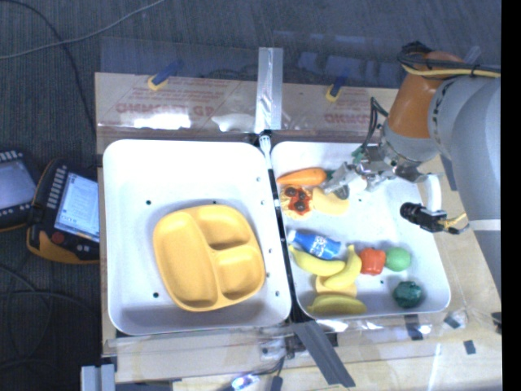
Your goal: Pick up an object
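Note:
My gripper [340, 182] hangs low over the upper part of the right bin [430, 243], just right of an orange carrot [303, 175] and above a pale yellow piece [332, 205]. I see nothing clearly held in it. A red and black item [295, 201] lies below the carrot. Lower in the bin are a blue bottle [319, 245], a banana [327, 267], a yellow item [337, 304], a red-orange pepper [371, 261], a light green ball [398, 259] and a dark green one [408, 292].
The left bin [130, 177] holds a yellow divided plate [210, 255]. The grey arm with its orange band [415, 104] comes in from the upper right. A teach pendant [65, 214] lies on the floor to the left.

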